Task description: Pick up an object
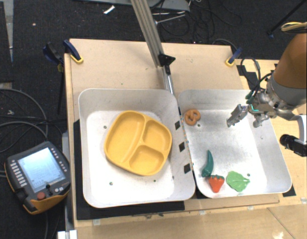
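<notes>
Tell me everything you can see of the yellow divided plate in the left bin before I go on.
The yellow divided plastic plate is a rounded-square dish with three compartments: one long section on its left and two smaller ones on its right, split by raised ridges. It looks like smooth, glossy plastic. It lies flat and upright, turned at a slant, near the middle of the left white bin, resting on the bin's floor. Its compartments hold nothing, and nothing else touches it.

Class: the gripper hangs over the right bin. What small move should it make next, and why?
Probably shift toward the pretzel and descend: the gripper hangs over bare floor of the right bin, with nothing between its fingers, and the pretzel is the nearest object.
</notes>
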You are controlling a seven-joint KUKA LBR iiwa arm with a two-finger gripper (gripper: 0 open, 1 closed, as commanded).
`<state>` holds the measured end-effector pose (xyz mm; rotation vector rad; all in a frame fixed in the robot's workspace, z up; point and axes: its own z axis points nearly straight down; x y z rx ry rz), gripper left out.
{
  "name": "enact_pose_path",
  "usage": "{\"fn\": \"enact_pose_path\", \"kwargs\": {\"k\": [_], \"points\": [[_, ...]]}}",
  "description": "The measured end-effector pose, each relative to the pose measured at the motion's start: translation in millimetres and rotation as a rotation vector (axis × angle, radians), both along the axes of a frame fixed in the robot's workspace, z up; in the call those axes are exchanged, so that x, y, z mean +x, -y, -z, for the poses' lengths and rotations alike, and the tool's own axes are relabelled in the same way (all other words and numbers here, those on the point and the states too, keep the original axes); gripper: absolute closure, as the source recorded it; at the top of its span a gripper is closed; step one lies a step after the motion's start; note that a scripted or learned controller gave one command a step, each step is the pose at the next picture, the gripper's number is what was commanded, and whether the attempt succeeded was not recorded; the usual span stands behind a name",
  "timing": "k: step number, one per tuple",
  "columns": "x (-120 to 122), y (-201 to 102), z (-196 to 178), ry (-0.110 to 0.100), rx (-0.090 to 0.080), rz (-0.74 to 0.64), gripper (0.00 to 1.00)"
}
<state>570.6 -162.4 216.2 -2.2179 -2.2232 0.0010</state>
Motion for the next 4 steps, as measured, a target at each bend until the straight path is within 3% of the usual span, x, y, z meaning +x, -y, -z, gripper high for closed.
{"fn": "enact_pose_path", "kwargs": {"k": [1,3,4], "points": [[0,0,0,0.000,0.000,0.001,0.00],[-1,8,122,0.002,-0.001,0.002,0.00],[-1,8,121,0.002,-0.001,0.003,0.00]]}}
